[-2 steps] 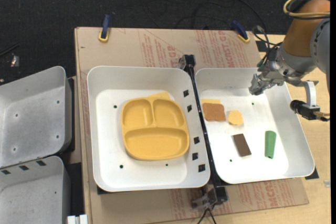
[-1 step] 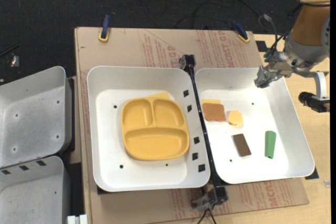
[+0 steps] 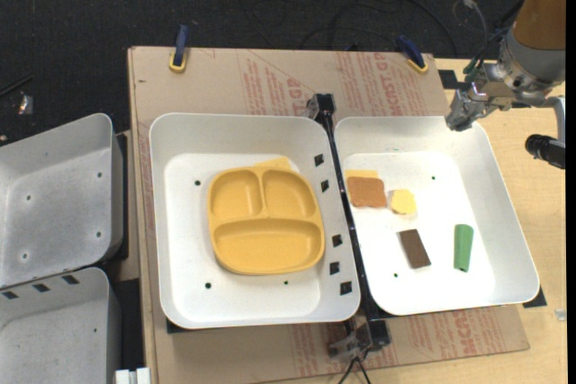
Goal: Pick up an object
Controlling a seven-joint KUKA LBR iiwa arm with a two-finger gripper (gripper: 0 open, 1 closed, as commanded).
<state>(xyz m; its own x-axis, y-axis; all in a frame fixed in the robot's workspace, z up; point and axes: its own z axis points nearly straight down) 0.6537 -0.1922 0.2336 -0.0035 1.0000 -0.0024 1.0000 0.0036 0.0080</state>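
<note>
In the right bin lie a tan-orange block, a small yellow piece, a dark brown bar and a green stick. My gripper hangs over the bin's far right corner, well apart from all of them. Nothing shows at its tip.
A yellow divided tray fills the middle of the left bin. A black clip strip runs between the two bins. Blue-yellow clamps hold the cardboard at the back. Spare white bins lie to the far left.
</note>
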